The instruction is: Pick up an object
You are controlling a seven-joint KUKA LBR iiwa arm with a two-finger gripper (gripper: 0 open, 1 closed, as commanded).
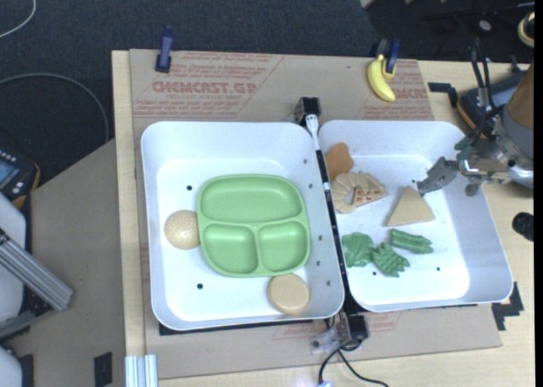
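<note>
My gripper (434,178) hangs over the upper right part of the right bin (475,288), coming in from the right edge. Just below and left of its tip lies a tan wedge (411,208), close to it; whether they touch I cannot tell. Further left are a beige cracker-like piece with red marks (357,190) and a small orange-brown piece (339,159). Two green leafy items (358,249) (400,250) lie toward the front of this bin. Nothing shows in the gripper's grasp.
The left bin (161,165) holds a green divided tray (253,224), a round tan cookie (181,229) at the tray's left and another (289,293) at its front right. A yellow banana (381,81) lies on the cardboard behind the right bin.
</note>
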